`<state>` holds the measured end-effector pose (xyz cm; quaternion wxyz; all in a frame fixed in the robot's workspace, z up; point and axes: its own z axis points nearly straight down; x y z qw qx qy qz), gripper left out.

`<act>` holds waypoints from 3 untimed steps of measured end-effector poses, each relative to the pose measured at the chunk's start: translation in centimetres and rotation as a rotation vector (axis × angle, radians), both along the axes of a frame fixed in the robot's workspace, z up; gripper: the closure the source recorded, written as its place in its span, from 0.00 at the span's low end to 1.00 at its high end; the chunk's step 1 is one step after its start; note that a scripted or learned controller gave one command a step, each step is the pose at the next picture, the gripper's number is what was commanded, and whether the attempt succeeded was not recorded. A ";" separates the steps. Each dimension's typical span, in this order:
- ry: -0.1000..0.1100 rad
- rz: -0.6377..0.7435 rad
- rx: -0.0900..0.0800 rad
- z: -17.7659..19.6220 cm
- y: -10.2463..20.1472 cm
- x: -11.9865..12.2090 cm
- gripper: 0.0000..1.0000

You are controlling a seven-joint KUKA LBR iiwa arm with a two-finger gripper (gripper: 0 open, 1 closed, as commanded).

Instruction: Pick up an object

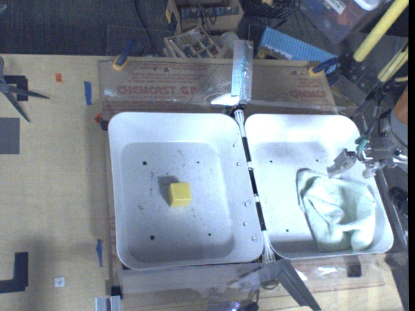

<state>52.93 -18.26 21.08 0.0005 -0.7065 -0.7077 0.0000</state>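
Yellow block [180, 194] – centre of left bin [130, 141], alone | right bin [285, 135] – crumpled pale cloth [337, 212] at its right side | gripper [353, 161] above cloth's upper edge, near bin's right rim – finger state: cannot tell

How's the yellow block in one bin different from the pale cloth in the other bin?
The yellow block is small, bright and boxy with crisp edges; the cloth is far bigger, pale greenish white, crumpled and shapeless. The block sits alone near the middle of the left bin; the cloth is bunched toward the right bin's near right corner, close by the gripper. Both rest on a bin floor.
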 end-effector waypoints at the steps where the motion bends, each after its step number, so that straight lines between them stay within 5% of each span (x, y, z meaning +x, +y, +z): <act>1: 0.000 0.077 0.000 -3.9 2.0 -3.7 0.00; 2: -0.005 0.070 -0.003 -2.9 1.7 -3.7 1.00; 3: -0.001 0.389 0.000 -3.1 2.7 -4.9 1.00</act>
